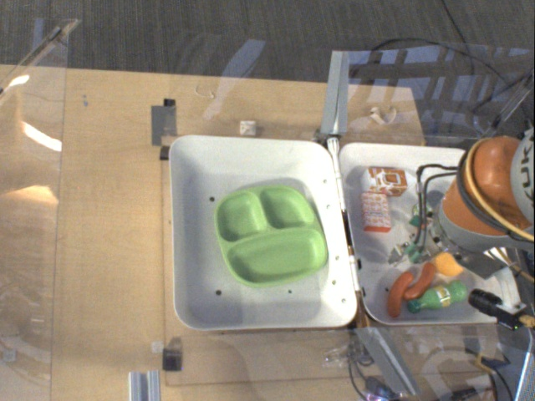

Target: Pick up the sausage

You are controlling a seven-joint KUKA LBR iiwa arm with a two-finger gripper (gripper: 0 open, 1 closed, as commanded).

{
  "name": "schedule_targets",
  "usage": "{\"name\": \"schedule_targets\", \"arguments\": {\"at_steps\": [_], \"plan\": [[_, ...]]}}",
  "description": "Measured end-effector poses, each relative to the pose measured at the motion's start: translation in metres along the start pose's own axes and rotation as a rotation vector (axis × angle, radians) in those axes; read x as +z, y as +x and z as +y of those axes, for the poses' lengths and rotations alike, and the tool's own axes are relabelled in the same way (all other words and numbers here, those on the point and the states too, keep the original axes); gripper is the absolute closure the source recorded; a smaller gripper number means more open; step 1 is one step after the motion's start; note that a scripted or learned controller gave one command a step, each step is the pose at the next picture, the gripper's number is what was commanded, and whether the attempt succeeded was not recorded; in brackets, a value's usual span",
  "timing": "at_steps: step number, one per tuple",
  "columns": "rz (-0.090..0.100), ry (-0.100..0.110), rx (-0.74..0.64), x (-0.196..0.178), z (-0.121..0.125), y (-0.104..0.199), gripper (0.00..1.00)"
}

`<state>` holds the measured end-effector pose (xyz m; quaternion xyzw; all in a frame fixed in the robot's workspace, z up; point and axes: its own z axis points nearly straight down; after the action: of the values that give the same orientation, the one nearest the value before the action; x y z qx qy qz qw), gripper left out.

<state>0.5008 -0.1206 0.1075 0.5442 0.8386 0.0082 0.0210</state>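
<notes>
The sausage, orange-red and slightly curved, lies near the front left corner of the right bin. My gripper hangs low over the middle of that bin. It is just behind and to the right of the sausage, with a small gap between them. The grey wrist with its orange band covers the right side of the bin.
A green bottle lies right of the sausage, with an orange-yellow piece behind it. A red-and-white packet sits at the bin's back left. The left bin holds a green divided plate.
</notes>
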Motion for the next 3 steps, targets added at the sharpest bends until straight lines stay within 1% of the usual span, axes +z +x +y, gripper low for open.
{"name": "schedule_targets", "arguments": {"at_steps": [1, 2, 3], "plan": [[0.025, 0.026, -0.175, -0.076, 0.107, 0.022, 1.00], [0.024, 0.029, -0.108, -0.079, 0.139, -0.042, 1.00], [0.024, 0.029, -0.109, -0.079, 0.139, -0.042, 0.00]]}}
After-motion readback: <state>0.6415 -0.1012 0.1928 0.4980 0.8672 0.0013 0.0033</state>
